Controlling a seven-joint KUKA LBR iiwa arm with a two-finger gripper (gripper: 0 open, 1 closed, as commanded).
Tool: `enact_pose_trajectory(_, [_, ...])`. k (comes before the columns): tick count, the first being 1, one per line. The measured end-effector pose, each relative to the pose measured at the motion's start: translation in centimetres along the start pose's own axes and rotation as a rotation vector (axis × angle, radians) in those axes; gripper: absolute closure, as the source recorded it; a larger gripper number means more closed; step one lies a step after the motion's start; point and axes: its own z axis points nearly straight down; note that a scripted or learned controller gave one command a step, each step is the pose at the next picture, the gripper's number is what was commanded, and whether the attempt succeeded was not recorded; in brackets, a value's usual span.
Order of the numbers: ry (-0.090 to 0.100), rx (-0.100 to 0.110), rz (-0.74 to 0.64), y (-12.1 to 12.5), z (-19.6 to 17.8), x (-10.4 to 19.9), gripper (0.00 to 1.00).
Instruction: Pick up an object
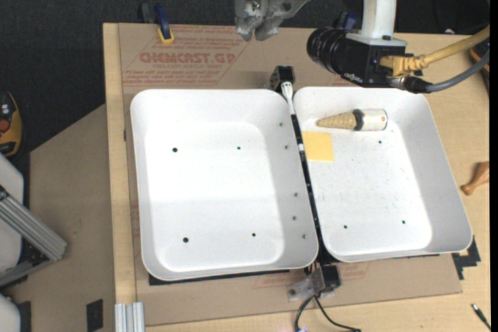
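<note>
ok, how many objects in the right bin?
2, both in the right bin's far-left part: a cone-shaped piece near the far wall, and a yellow square just nearer, by the divider.

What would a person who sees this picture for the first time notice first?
Probably the two white bins side by side on the bench, the left bin and the right bin. Next, the two small things near the far side of the right bin: a cone-shaped object lying on its side and a yellow square just in front of it. The gripper hangs at the top, beyond the bins.
</note>
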Motion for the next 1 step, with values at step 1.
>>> enact_pose_trajectory(1, [-0.001,0.001,0.000,0.00,0.06,0.00,0.00])
